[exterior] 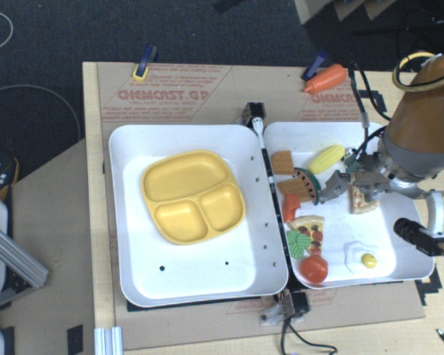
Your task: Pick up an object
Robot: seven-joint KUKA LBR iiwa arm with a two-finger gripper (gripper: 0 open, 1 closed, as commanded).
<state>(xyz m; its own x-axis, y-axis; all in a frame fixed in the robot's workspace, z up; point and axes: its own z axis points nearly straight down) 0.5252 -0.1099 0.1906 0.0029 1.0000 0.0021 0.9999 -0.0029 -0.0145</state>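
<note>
Your arm (422,124) reaches in over the right bin (399,272), with the jaws (353,181) low among the toy food near the bin's middle. You cannot tell from this view whether they are spread or pressed together, or whether anything sits between them.

In that bin you have a corn cob (325,157) just beside the jaws, a brown block (283,163), a pizza slice (308,234), a tomato (314,269) and a fried egg (361,258). A toast piece (364,200) lies just under the wrist.

The left bin (133,198) holds a yellow divided plate (193,196). An orange carrot (325,78) lies on the worktop (207,87) beyond the bins.
</note>
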